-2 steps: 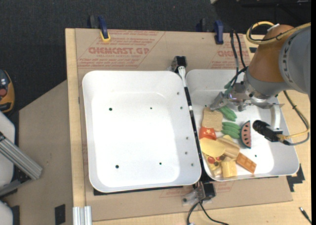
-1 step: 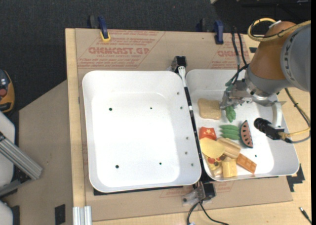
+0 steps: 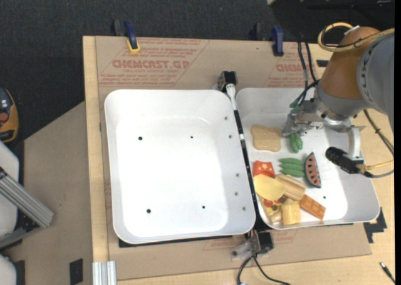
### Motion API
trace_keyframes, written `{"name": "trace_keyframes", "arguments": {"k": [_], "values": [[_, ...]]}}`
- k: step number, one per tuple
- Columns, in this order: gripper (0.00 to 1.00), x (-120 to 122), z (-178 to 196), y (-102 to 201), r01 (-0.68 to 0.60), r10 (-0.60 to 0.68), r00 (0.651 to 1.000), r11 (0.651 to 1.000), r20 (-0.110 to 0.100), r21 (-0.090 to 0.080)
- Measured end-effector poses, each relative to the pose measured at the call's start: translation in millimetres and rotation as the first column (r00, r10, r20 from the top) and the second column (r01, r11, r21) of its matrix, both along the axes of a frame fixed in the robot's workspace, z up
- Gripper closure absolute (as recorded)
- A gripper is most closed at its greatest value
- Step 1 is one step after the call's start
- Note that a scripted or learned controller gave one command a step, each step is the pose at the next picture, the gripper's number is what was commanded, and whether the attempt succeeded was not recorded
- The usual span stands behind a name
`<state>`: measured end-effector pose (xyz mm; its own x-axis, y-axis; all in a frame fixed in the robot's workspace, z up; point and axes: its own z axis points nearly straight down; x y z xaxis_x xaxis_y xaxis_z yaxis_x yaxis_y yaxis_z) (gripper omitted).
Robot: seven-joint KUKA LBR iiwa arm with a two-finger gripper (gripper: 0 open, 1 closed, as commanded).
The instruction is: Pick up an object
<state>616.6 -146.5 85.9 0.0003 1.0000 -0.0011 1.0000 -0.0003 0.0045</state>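
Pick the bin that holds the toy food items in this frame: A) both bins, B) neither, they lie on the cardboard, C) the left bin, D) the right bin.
D: the watermelon slice, the green pea pod and the bread slice all lie in the right bin, while the left bin shows bare white floor.

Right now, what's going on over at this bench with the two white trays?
A grey robot arm with an orange band reaches in from the right over the right-hand shallow white bin. Its pincer is down at a small green toy vegetable near the bin's far end, beside a tan bread-like piece. More toy foods, including a watermelon slice, are piled toward the near end. Whether anything is gripped is unclear.
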Motion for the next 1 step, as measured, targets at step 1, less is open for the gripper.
{"name": "trace_keyframes", "arguments": {"k": [1], "values": [[1.0,46.4,0.3,16.7,-0.002,0.002,1.0,1.0,-0.009,0.001]]}}
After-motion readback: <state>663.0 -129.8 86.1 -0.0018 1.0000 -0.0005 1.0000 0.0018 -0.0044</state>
